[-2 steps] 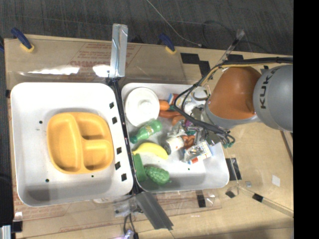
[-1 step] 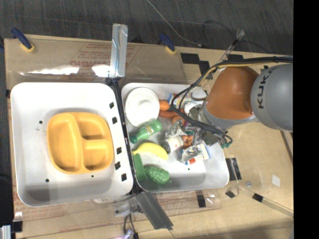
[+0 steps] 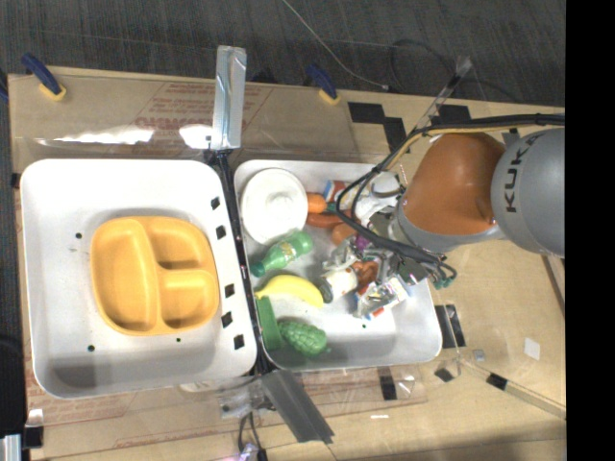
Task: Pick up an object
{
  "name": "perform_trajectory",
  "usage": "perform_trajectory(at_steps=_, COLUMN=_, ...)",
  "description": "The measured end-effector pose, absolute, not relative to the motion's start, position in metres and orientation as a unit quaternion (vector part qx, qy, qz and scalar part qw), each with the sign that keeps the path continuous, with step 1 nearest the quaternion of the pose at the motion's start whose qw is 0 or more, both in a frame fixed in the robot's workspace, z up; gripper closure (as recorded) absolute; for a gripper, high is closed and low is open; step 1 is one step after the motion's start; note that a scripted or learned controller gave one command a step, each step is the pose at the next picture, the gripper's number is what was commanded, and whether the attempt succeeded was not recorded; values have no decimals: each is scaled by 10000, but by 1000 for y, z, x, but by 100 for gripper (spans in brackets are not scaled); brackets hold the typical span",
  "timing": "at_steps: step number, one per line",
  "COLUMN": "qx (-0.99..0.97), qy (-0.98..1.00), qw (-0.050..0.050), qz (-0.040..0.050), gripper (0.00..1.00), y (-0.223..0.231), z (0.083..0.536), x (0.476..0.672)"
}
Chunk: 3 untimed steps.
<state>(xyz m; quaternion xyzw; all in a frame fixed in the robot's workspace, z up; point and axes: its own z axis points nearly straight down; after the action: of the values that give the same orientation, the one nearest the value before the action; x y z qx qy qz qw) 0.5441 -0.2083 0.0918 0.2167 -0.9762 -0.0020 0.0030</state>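
Note:
My gripper (image 3: 360, 275) is down in the right bin (image 3: 418, 339), among a heap of small objects near the bin's middle right. Cables and the wrist hide its fingers. Close to its left lie a yellow banana (image 3: 291, 290), a green bottle (image 3: 285, 252) and a bumpy green toy (image 3: 302, 337). A white bowl (image 3: 273, 203) sits in the bin's far left corner, with an orange carrot-like piece (image 3: 318, 203) beside it. Small mixed items (image 3: 377, 299) lie right under the gripper.
The left bin (image 3: 58, 353) holds a yellow divided tray (image 3: 154, 274). A metal bracket (image 3: 229, 99) stands at the far end of the wall between the bins. The arm's orange band (image 3: 456, 185) overhangs the right bin's far right corner.

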Motion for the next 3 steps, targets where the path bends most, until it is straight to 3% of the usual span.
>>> perform_trajectory(at_steps=1, qx=2282, qy=-9736, qw=40, qz=-25, gripper=0, y=-204, z=92, x=541)
perform_trajectory(at_steps=2, qx=2161, qy=-9764, qw=6, qz=-9, gripper=0, y=-197, z=92, x=525)
perform_trajectory(at_steps=3, qx=2185, qy=-9758, qw=-8, qz=-5, gripper=100, y=-196, z=102, x=527)
